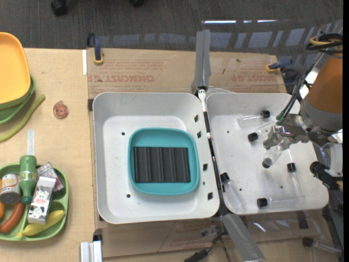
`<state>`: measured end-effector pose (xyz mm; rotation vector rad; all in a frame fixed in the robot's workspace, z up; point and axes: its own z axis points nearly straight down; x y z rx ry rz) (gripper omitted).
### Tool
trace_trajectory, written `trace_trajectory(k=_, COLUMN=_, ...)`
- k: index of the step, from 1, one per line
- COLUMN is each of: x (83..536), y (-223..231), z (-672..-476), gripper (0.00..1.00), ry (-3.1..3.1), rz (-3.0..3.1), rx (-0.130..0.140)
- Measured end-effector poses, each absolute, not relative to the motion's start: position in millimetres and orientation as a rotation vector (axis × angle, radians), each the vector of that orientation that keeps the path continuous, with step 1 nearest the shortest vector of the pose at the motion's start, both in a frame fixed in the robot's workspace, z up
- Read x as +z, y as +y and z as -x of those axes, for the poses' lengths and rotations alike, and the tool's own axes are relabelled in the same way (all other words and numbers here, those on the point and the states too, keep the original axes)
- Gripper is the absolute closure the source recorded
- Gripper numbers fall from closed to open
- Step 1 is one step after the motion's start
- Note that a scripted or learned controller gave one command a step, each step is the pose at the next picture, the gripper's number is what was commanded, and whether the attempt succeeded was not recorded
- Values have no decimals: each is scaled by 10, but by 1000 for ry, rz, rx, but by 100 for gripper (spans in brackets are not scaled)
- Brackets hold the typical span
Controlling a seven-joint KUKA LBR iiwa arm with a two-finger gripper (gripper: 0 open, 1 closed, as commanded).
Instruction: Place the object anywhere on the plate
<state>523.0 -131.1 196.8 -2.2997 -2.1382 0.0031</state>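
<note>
The gripper (274, 142) is positioned low over the right bin (235, 113) among clear capped vials (268, 160), its grip state indeterminate, while the teal plate (163, 161) sits centred in the left bin (109, 146).

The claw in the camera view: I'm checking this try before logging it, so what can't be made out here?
- Whether the claw grips anything: its metal parts blur into a clear tube below.
- How many clear tubes lie in the right bin: they are transparent against white, and mostly black caps stand out.
- The arm: cut off by the right edge.
- The plate: its dark ribbed centre is unclear, insert or surface.
</note>
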Motion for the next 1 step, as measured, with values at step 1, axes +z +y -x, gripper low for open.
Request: trace_trajectory(k=1, x=1968, y=-1312, z=-5230, gripper=0, ry=-2138, rz=2300, rx=3)
